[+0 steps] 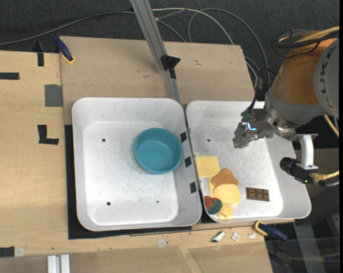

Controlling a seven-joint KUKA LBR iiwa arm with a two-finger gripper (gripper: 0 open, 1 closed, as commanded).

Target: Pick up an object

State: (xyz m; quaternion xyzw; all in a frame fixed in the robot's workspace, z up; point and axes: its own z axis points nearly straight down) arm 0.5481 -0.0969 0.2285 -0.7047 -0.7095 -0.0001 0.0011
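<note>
Camera view has my gripper (242, 141) above the right bin (273, 209), jaws unreadable to me, and descending here risks closing short of the chocolate bar (257, 194).

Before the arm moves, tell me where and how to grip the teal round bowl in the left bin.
Take the teal round bowl by its rim, coming straight down with one finger inside and one outside. It sits upright and open-topped, too wide to span whole. The rim's right side looks best: nearest the hand, though close to the left white bin's wall.
</note>
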